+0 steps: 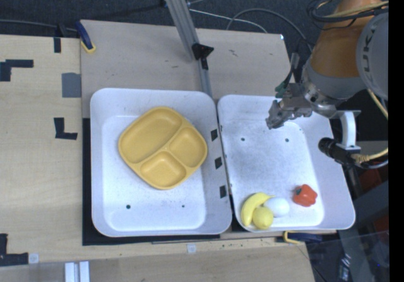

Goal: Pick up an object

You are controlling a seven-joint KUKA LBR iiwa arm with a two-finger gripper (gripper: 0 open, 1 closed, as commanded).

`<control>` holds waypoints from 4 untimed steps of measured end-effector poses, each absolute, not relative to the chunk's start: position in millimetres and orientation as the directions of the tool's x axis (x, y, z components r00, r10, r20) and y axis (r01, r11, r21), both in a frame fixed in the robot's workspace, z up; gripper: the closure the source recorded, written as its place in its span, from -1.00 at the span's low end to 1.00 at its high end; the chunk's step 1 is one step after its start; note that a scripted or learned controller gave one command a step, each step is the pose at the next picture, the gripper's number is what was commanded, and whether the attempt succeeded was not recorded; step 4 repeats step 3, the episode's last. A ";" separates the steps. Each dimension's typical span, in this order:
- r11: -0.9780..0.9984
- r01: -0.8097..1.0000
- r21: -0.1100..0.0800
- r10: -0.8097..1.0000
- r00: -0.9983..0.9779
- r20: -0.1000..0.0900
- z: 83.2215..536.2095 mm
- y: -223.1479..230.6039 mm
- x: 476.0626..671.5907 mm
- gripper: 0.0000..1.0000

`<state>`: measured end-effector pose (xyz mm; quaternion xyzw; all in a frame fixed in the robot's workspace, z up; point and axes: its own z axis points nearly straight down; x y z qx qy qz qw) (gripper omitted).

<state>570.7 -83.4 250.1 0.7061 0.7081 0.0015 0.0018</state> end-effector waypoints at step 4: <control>0.007 1.000 -0.002 1.000 -0.007 0.000 238.6 77.8 609.9 1.00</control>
